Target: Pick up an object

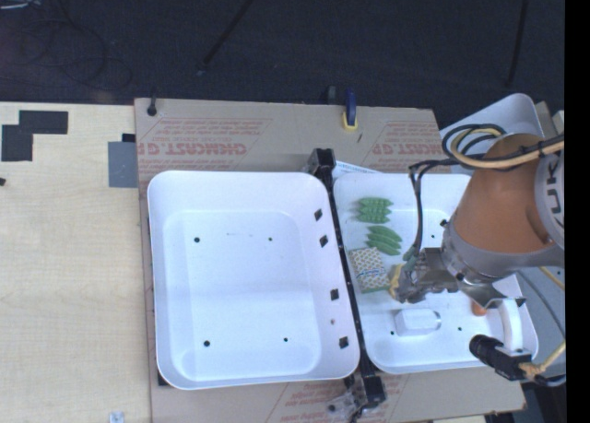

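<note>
Two bumpy green pieces [378, 224], checkered pad [369, 267], claw [406, 285]

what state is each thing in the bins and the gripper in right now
gripper: low in the right bin, fingers hidden
green pieces: lying loose, untouched
patterned pad: flat, beside the gripper
white object: resting on the bin floor
left bin: sitting level

Dark carpeted floor [277, 25] is stretching behind the bench, black cables [55, 16] trailing across it, while pale wooden bench top [64, 274] is catching bright light.
</note>
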Motion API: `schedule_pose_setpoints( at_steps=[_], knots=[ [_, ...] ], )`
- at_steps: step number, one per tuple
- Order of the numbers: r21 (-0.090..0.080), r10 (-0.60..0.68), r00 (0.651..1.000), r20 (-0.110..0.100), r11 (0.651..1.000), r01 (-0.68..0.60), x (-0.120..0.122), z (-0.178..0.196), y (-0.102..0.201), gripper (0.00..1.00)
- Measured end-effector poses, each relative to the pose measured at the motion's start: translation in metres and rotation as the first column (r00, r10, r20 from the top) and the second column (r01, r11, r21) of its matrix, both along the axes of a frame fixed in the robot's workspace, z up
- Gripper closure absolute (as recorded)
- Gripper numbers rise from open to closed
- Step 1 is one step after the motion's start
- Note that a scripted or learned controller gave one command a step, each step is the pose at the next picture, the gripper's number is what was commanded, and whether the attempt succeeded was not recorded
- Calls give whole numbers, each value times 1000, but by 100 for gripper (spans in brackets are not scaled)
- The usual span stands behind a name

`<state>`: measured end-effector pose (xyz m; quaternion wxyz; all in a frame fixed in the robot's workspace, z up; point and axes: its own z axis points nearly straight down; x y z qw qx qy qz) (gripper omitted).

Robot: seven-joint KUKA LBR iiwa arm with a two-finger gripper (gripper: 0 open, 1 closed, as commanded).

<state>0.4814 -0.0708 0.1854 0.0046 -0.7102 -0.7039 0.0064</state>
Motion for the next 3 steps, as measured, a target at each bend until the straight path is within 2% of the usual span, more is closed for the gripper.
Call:
schedule_pose_setpoints(
  at_steps=[1,2,3],
  knots=[
    [2,15,1000,28,1000,-15,82,106,41,100],
    [3,5,1000,8,1000,-5,16,89,16,100],
    [3,15,1000,26,1000,-15,66,193,65,100]
  ],
)
